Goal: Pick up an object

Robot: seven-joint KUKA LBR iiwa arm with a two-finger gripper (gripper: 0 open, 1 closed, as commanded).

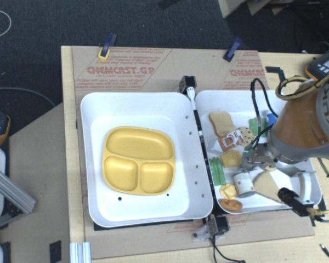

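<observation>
Hovering, perhaps touching toys (233, 158): fingers (251, 159)

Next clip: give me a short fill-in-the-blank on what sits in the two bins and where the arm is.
1. The yellow tray lies in the ______ bin.
2. That tray has ______ compartments.
3. The arm hangs over the ______ bin, where the small objects are gathered.
4. The bins rest on a sheet of ______ with red lettering.

Missing words: left; three; right; cardboard
</observation>
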